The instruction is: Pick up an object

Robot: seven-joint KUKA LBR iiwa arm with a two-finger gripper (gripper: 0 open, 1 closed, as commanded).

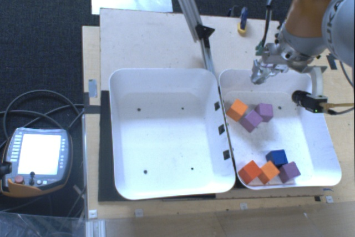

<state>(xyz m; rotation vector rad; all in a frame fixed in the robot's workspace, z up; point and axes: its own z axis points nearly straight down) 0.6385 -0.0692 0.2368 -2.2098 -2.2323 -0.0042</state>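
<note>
We see two white bins side by side; the left bin (166, 130) and the right bin (321, 141). The gripper (259, 76) hangs over the right bin's far left rim, and we cannot tell how its jaws stand. Nothing sits between them. The blocks lie nearer than the gripper and well apart from it. We count seven: three orange, three purple, one blue. An orange cube (238, 110) and two purple cubes (257, 116) cluster in mid-bin; the blue cube (277, 157) and the rest crowd the near edge. As cubes, they show no long axis.
</note>
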